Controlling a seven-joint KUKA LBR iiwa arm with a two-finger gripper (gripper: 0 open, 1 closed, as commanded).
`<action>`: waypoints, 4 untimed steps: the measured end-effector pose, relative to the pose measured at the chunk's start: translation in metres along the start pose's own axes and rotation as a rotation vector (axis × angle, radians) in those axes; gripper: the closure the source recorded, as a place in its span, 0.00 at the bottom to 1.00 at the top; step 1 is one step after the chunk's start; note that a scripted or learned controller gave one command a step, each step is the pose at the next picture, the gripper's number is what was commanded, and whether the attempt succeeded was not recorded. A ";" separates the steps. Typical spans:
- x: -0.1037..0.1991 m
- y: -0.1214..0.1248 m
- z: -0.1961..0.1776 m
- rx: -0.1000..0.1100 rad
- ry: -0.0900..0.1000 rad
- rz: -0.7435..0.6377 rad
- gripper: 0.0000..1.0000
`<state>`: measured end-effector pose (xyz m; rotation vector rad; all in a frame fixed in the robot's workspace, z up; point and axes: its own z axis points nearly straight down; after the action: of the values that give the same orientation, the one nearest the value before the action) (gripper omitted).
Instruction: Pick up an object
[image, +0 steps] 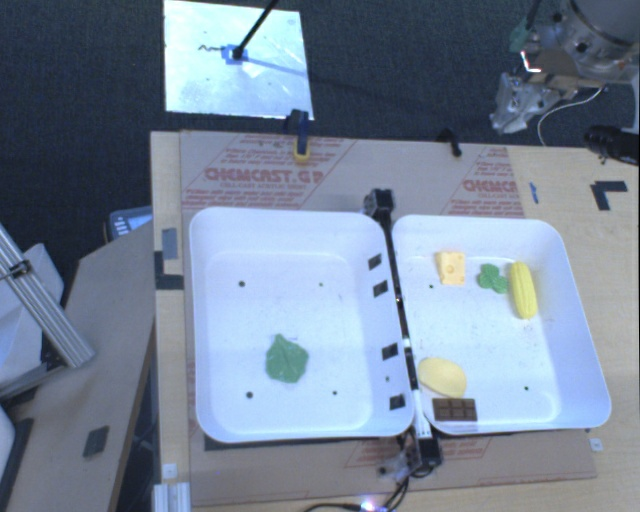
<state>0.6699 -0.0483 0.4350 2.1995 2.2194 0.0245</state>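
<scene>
My gripper (512, 105) hangs at the top right, above the bench and beyond the far edge of the right bin (570, 330); nothing shows between its fingers. In the right bin lie a yellow cheese wedge (451, 267), a small green leafy piece (490, 278), a yellow corn cob (522, 289), a pale yellow lemon-like piece (442, 376) and a brown chocolate bar (456, 409). The left bin (215, 300) holds a green lettuce leaf (286, 359).
A black hinge strip with clips (392, 300) runs between the two bins. A yellow and blue clamp (299, 135) stands at the far edge of the bench. A shiny metal sheet (236, 58) lies on the floor behind. An aluminium rail (40, 305) leans at the left.
</scene>
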 end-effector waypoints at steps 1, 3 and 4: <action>0.008 -0.067 0.164 0.039 0.003 0.009 1.00; 0.037 0.002 -0.093 0.005 0.000 0.002 1.00; -0.033 0.000 -0.102 0.018 -0.002 0.014 1.00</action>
<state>0.6679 -0.0810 0.5367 2.2229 2.2127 0.0029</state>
